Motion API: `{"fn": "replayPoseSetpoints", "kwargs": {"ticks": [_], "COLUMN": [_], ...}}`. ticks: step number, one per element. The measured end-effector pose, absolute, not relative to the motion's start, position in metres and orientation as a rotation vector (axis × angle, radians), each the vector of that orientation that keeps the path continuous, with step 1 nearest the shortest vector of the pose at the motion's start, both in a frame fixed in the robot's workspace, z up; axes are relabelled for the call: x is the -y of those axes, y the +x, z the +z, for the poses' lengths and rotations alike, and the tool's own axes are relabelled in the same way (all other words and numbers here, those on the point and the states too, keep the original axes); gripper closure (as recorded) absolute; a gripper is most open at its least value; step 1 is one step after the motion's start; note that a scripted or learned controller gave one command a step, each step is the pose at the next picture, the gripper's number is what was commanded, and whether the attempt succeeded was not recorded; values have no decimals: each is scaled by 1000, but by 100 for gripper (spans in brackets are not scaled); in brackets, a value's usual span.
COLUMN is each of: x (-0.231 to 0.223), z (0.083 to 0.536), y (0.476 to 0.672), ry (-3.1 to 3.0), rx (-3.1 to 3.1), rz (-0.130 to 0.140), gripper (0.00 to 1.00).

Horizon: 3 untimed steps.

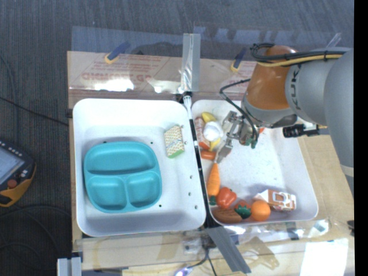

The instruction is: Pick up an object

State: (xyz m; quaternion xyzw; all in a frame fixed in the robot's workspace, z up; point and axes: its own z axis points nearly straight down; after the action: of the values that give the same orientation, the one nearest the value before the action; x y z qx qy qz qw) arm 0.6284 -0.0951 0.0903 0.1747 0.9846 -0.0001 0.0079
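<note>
White egg (212, 132) just left of jaws (229, 138), in right bin (299, 177)

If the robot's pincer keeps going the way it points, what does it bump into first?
Probably the white egg-shaped toy in the right white bin. The pincer points left and down toward that pile, but depth is hard to judge from above.

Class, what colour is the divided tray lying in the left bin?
Teal, a blue-green: the divided tray shows plainly in the camera view.
</note>
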Motion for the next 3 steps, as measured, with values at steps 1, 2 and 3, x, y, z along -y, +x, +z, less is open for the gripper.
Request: {"fn": "replayPoseSetpoints", "kwargs": {"ticks": [1,2,3], "x": [166,126,111], "z": [90,90,90], "y": [579,653,614], "ry": [871,1142,1185], "rx": [-3005,-2915,-2897], "rz": [-2,-13,-5], "gripper": [0,0,0]}}
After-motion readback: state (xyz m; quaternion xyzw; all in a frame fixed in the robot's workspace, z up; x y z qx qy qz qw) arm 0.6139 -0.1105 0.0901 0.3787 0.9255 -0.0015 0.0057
